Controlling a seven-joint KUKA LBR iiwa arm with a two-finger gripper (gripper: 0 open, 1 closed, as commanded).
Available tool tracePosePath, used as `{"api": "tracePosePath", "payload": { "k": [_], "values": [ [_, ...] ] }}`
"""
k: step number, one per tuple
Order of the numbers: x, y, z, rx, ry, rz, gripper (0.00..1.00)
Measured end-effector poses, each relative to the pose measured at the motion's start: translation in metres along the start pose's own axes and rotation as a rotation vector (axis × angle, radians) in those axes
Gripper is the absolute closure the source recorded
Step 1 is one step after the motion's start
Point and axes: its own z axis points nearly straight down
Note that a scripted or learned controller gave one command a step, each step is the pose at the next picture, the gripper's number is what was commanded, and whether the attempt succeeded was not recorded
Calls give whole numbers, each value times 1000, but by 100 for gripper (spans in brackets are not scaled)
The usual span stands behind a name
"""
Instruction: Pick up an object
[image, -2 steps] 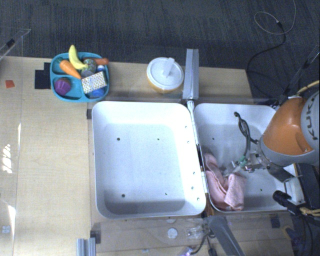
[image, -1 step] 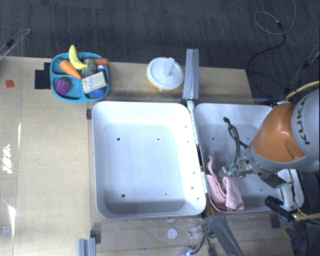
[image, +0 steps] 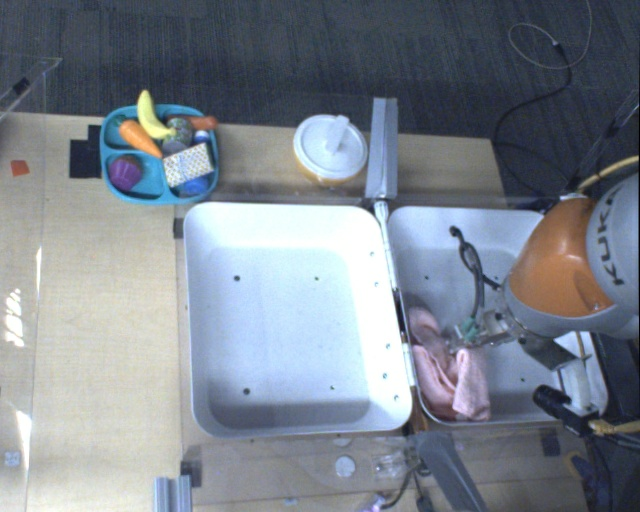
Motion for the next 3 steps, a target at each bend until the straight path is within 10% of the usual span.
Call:
{"api": "tracePosePath", "payload": {
  "k": [1, 2, 3],
  "values": [
    [27, 27, -134, 24, 12, -76, 100],
    [39, 40, -131, 22, 17, -433, 100],
    [12, 124, -77, 27, 14, -102, 100]
  ]
}}
